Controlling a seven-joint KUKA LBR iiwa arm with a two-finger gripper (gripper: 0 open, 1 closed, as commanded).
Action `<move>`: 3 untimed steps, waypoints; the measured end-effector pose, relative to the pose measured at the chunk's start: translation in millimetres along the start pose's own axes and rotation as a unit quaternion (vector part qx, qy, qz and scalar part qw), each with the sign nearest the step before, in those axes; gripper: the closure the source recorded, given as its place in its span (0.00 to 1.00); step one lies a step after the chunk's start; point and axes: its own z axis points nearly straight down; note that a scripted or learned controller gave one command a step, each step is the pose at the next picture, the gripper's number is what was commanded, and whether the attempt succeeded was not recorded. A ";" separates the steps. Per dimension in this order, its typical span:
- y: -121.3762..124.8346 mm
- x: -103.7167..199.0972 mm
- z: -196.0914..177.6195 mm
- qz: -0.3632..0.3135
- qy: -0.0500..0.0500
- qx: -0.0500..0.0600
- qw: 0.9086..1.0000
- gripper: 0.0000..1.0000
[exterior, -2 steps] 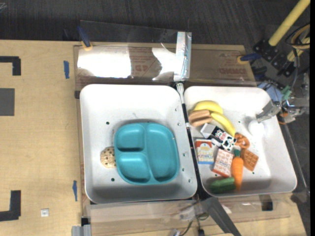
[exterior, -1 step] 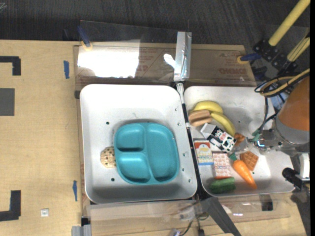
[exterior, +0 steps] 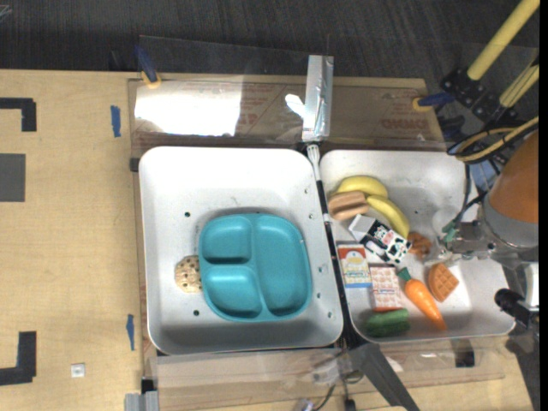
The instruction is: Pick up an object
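In the camera view, two white bins are seen side by side on the worktop (exterior: 68, 229). The left bin (exterior: 163, 187) holds a teal divided tray (exterior: 254, 265), with a cookie (exterior: 187, 273) touching the tray's left edge.

The right bin (exterior: 428, 174) holds the pickable clutter, and the carrot (exterior: 423, 302) is taken here as a landmark. Just left of the carrot two small printed cartons (exterior: 385, 287) lie side by side; a green, pickle-like piece (exterior: 387, 322) lies below and left of it, near the bin's front wall. A waffle piece (exterior: 442, 281) lies just right of the carrot's top end. Further up from the carrot a black-and-white box (exterior: 383, 237) is seen, and beyond it a hot dog (exterior: 348, 202) resting against a banana (exterior: 374, 197).

The arm enters from the right, its orange band at the frame edge, and the gripper (exterior: 461, 240) is judged to sit up and right of the carrot, over the bin's right part. Whether it is parted or closed cannot be told, and nothing is seen held in it.

The waffle piece is judged the nearest candidate: it lies just below and slightly left of the gripper. The carrot is next, its long axis running diagonally, green top toward the upper left and tip toward the lower right; a grasp would best be made across that axis.
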 end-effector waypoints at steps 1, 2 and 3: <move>10.6 43.1 -123.4 0.062 0.001 0.001 0.998 1.00; 8.6 42.1 -120.1 0.063 0.001 0.005 0.998 0.00; -31.4 37.0 2.6 0.009 0.001 0.003 1.000 0.00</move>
